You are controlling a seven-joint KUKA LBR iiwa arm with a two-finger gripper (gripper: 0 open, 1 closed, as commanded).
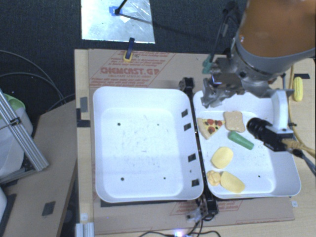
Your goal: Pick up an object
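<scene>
Grey gripper (213,97) over right bin's (284,181) far-left corner | grip state: cannot tell | pizza slice (209,127) just nearward of it, by left wall | toast (234,121), green piece (240,140) beside

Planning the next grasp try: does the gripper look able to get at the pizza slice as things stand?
Probably yes. The pizza slice lies flat with nothing on top, just below the gripper; the toast sits beside it, slightly apart.
</scene>
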